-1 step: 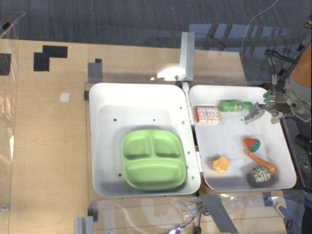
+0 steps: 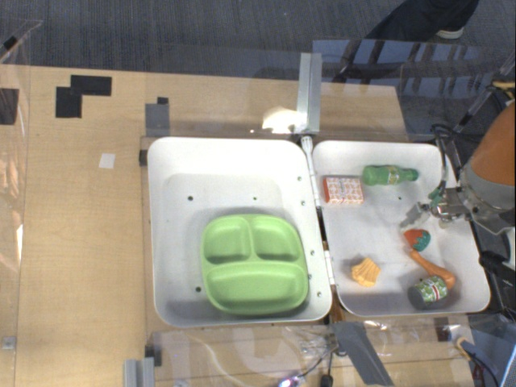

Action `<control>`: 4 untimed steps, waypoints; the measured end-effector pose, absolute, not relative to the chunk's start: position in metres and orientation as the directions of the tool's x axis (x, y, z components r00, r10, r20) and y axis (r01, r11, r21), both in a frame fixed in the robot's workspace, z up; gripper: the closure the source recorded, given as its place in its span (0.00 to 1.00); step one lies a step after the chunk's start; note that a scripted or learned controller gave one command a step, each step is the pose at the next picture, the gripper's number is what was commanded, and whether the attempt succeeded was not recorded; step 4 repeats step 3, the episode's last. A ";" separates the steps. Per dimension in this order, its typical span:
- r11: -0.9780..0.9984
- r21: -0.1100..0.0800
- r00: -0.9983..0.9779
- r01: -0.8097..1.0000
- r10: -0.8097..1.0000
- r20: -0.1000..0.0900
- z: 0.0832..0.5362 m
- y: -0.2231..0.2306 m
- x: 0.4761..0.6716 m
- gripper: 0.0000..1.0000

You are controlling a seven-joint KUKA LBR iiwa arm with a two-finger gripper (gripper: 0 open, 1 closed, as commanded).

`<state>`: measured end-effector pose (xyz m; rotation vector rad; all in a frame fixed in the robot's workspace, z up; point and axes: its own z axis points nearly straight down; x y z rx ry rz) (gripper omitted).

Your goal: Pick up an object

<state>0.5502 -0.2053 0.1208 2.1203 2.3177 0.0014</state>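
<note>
Gripper [image 2: 425, 213] at right of frame, just above carrot [image 2: 422, 252]; fingers' state: cannot tell. Risk: bin [image 2: 476, 285] wall close, fingers may clip it, carrot slips.

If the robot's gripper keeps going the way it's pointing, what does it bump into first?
The gripper points leftward over the right bin. Straight on, its path looks free of objects; it passes between the green bottle and the orange-red toy. Depth is unclear.

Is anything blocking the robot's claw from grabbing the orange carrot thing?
Nothing visible. The gripper hangs just above the carrot in the right bin, with bare white floor between them.
</note>
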 end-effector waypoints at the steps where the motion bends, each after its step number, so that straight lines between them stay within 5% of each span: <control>1: 0.090 0.013 -0.090 0.996 0.996 -0.003 0.090 -0.205 0.518 0.00; 2: 0.091 0.017 -0.091 0.996 0.996 0.000 0.100 -0.204 0.520 1.00; 3: 0.170 0.006 -0.170 0.985 0.986 -0.002 0.199 -0.167 0.607 1.00; 4: 0.170 0.006 -0.170 0.985 0.986 -0.002 0.199 -0.167 0.607 1.00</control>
